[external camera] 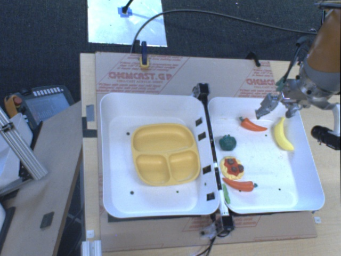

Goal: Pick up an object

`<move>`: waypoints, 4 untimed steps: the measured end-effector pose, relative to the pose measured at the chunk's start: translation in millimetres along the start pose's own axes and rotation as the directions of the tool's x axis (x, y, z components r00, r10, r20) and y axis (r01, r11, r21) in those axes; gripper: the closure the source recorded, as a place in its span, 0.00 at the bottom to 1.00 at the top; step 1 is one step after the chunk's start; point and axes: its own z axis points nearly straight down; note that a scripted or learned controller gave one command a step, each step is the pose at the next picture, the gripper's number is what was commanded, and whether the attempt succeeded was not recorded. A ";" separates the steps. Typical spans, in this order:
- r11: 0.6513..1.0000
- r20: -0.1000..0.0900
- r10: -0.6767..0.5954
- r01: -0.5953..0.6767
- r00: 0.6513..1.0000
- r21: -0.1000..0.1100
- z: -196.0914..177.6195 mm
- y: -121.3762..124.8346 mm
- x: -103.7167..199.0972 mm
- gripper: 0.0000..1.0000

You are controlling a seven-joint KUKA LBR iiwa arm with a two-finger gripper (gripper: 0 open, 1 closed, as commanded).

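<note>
**Right bin: five items, none held; gripper open above its far side**

Item 1. Chili (252,124): orange-red, lying flat on the floor of the right bin (298,196), just below and to the left of the gripper (278,108). Nearest candidate for a pick.

Item 2. Banana (282,135): yellow, lying flat, just below the gripper, beside the chili but apart from it.

Item 3. Green pepper (228,142): small, dark, further left, near the divider between the bins.

Item 4. Pizza slice (233,167): round, yellow with red spots, well below the gripper. Its exact nature is hard to make out.

Item 5. Second chili (240,185): red, green stem, just beyond the pizza slice.

Tool. Two fingers spread apart, nothing between them; they hang over the far part of the right bin. The slanted view does not settle how high the tips stand above the floor.

Other. Yellow tray (162,153), three compartments, in the left bin (114,143), well apart from the tool.

Risks, as judged. The fingers sit between chili and banana rather than squarely over either, so a straight descent may close on bare floor. Both fruits lie low and smooth; a closing finger could nudge one aside or let it slip out.

Obscured. The arm is cut off at the picture's right; the wrist is blurred.
</note>
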 end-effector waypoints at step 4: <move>1.000 0.002 0.000 0.000 1.000 -0.013 160.8 17.4 -3.2 0.00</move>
